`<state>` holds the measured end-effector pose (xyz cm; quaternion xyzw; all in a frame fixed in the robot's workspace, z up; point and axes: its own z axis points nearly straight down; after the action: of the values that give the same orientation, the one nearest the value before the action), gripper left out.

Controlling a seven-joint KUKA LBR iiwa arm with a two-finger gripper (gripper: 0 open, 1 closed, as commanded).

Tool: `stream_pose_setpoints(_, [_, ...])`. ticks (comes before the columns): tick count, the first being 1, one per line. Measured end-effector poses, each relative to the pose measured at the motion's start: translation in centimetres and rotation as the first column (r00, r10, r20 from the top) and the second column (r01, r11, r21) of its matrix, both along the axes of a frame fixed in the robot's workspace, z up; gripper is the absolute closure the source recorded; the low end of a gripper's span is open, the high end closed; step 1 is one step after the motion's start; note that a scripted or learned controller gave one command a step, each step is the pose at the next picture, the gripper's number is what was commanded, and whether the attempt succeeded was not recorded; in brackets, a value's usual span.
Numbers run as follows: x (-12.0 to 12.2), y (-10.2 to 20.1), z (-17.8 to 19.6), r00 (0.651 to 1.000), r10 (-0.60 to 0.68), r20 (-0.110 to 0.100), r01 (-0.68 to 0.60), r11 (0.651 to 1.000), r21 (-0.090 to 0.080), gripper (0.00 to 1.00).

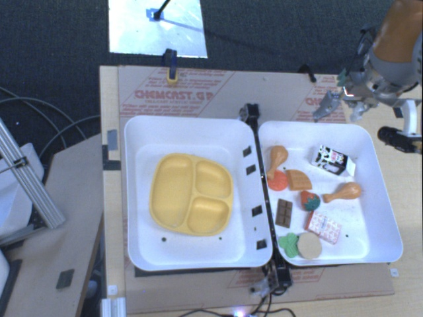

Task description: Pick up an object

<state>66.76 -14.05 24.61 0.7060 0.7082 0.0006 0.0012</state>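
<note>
My gripper (342, 106) hangs above the far rim of the right bin (380, 197), open, with nothing between its fingers. Below it in the bin lie a black-and-white milk carton (330, 160), two toy drumsticks (277, 157) (344, 191), an orange toast slice (299, 179), a red tomato slice (277, 181), a chocolate bar (284, 212), a strawberry (310, 200), a pink wafer (323, 227), a green piece (289, 243) and a round beige cookie (308, 246). The carton is the closest to the gripper, a little nearer the camera.
The left bin (139, 177) holds a yellow tray (192, 195) with three compartments. A black divider with clips (259, 183) runs between the bins. A shiny metal sheet (157, 18) lies beyond the bench, and an aluminium frame (26, 183) stands at the left.
</note>
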Motion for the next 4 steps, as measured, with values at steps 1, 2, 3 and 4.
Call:
stream_pose_setpoints(1, [-4.8,0.2,-13.5,1.000,0.002,0.020,-0.002,1.000,-0.003,0.00])
stream_pose_setpoints(2, [-11.1,0.9,-16.2,1.000,-0.003,-0.005,0.003,1.000,0.002,0.00])
stream_pose_setpoints(3, [-15.9,-0.8,-16.2,1.000,-0.006,-0.006,0.006,1.000,0.001,0.00])
stream_pose_setpoints(4, [-15.5,-0.6,-15.1,1.000,-0.003,0.002,0.003,1.000,0.001,1.00])
